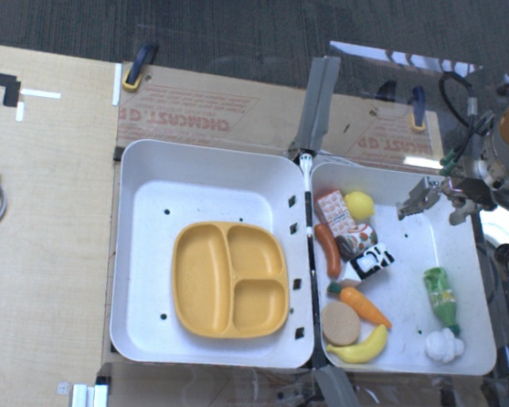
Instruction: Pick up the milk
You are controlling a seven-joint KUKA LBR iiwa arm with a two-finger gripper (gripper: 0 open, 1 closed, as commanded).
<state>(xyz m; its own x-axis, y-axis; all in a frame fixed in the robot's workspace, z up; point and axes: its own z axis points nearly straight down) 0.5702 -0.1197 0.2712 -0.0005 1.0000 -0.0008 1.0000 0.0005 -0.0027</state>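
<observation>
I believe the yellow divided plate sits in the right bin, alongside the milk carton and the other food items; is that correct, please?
Not quite: the camera view shows the yellow divided plate in the left bin. The milk carton and the other food items are in the right bin.

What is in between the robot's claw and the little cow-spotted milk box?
Just bare white bin floor. In the camera view, nothing lies between the gripper up high and the milk.
</observation>
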